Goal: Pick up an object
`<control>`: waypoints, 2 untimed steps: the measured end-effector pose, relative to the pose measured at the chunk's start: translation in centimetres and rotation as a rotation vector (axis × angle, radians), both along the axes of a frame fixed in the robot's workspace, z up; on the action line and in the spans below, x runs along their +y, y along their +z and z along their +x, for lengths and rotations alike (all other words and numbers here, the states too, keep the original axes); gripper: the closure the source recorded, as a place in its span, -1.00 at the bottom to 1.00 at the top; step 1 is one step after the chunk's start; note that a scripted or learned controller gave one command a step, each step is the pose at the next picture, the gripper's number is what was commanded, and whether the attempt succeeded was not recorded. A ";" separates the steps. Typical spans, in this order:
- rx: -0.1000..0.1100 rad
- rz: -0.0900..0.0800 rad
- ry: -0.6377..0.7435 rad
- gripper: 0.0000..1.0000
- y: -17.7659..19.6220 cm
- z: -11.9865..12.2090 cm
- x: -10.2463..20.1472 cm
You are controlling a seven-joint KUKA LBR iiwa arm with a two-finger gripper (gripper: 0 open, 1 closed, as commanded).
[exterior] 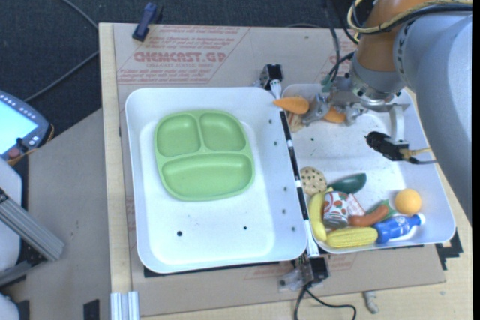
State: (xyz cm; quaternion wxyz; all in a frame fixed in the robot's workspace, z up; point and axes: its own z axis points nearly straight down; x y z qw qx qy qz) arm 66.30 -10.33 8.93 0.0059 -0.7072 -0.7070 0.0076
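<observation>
gripper [328, 106]: low at the far end of the right shallow white bin [341, 154]; grip state hidden, cannot tell
orange carrot-shaped toy [293, 105]: just beside gripper, at that bin's far-left corner
green three-compartment plastic plate [204, 154]: in the neighbouring bin

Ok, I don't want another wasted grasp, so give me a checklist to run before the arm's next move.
1. Gripper over the right bin: ok, at its far end.
2. Target under it: ok, orange carrot-like piece lies beside it.
3. Thing between fingers: cannot tell.
4. Other toys away from the gripper: ok, banana, corn and orange ball sit at the near end.
5. Green plate in the left bin: ok.
</observation>
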 end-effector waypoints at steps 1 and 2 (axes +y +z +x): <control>-0.023 0.000 0.000 -1.00 5.0 0.4 -3.4; -0.019 0.003 0.000 -1.00 9.8 -6.1 -0.5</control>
